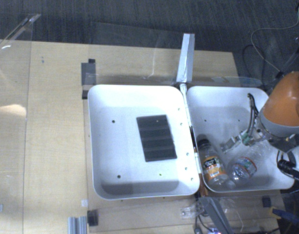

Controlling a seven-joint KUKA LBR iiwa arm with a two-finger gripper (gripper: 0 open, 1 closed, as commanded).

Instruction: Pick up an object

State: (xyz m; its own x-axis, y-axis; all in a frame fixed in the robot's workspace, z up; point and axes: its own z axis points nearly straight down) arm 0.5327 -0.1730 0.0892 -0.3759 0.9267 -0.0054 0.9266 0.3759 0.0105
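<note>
The right bin [222, 99] holds the task's things: a clear plastic bottle [244, 167] near its front wall, a small orange-labelled bottle [212, 167] beside it. The pincer [233, 143] hovers just behind them, its spread unclear; smooth round bottles may roll aside.

I see two white bins [98, 130] on my pale wooden bench [47, 145]. A black ribbed slab [156, 138] lies in one. My arm's band [286, 101] is orange.
</note>
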